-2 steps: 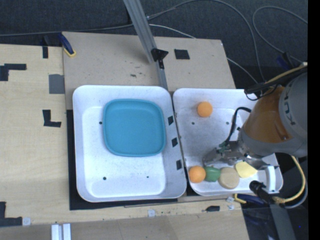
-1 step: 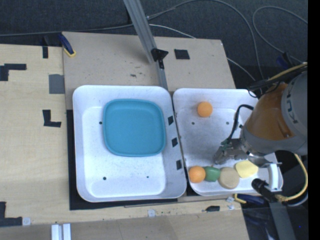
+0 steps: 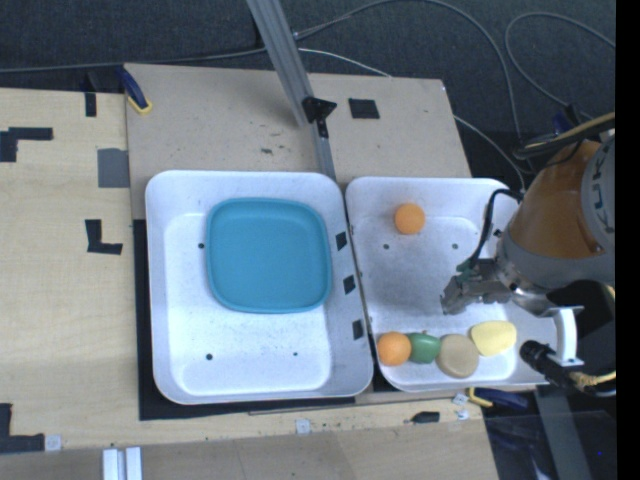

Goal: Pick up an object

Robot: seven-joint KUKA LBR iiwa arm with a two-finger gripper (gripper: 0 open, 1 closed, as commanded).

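Where tool (image 3: 462, 296) hovers, yellow object (image 3: 493, 337) lies just below, long axis left-right

A square plate (image 3: 268, 255) lies in the left bin (image 3: 175, 298), while in the right bin (image 3: 380, 208) one ball (image 3: 409, 218) sits near the far edge and four objects (image 3: 446, 347) line the near edge.

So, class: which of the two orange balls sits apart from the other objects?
The orange ball at the right bin's far end; the other touches the green piece.
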